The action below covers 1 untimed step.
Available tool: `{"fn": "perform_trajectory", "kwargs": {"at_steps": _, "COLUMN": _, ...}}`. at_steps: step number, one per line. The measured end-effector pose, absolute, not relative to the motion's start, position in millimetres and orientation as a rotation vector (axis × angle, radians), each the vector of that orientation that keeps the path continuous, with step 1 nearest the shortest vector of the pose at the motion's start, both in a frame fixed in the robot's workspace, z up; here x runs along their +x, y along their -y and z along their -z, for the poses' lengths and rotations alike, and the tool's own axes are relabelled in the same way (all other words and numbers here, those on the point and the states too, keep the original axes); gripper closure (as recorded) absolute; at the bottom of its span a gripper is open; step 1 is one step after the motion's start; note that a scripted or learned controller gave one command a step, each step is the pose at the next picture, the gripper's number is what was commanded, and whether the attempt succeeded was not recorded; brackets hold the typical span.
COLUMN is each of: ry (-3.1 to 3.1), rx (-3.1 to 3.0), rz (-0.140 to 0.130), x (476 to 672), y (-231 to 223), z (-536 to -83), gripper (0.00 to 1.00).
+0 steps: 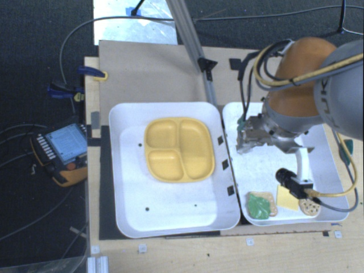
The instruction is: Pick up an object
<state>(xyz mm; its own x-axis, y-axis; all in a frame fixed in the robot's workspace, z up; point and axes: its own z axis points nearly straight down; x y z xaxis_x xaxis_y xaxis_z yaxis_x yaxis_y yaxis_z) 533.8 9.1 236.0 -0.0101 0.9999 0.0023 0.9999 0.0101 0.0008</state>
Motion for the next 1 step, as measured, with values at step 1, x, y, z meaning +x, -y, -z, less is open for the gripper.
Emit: {"fn": "perform_trajectory", "kwargs": {"at_steps": 1, "ry": 2.233, "rx": -2.206, "rz": 0.003, "x": 521.9, "y": -72.2, "z": -235.8, "gripper": 1.00}}
